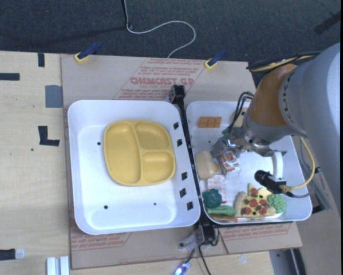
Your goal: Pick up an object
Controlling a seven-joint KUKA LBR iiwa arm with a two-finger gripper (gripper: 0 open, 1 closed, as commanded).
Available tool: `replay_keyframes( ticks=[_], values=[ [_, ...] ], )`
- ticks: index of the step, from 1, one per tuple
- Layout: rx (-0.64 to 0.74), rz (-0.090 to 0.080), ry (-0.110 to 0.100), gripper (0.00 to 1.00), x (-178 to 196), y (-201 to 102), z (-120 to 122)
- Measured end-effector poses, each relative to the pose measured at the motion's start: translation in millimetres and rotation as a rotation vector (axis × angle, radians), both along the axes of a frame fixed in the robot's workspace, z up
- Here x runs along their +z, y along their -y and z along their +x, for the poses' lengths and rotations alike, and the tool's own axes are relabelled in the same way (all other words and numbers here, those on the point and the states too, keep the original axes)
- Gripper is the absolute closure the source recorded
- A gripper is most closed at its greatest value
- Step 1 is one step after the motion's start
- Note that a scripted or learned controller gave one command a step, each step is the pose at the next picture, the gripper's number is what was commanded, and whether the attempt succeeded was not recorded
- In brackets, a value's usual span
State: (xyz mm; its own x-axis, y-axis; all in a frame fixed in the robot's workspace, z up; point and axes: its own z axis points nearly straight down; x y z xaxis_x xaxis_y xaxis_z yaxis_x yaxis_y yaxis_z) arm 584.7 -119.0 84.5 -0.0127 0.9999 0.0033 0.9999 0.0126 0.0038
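gripper (pixel 228 146) sits low in the right bin (pixel 286 213), above a small red-and-white carton (pixel 231 164) near the bin's middle; whether it grips anything cannot be told. two white bins counted, side by side on the bench. left bin (pixel 85 153) holds one item: a yellow divided plate (pixel 140 152), central. right bin holds about six items: an orange cracker (pixel 209 121) by the far edge, a pale bun (pixel 205 165) against the left wall, the carton, a green vegetable (pixel 212 198) and a pizza slice (pixel 254 203) along the near edge, broccoli (pixel 278 201) just beside the slice.
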Motion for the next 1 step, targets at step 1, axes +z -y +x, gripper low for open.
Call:
replay_keyframes(
  ticks=[1],
  values=[
    [-0.002, 0.001, 0.006, 1.0, 105.8, -83.0, 3.4]
  ],
)
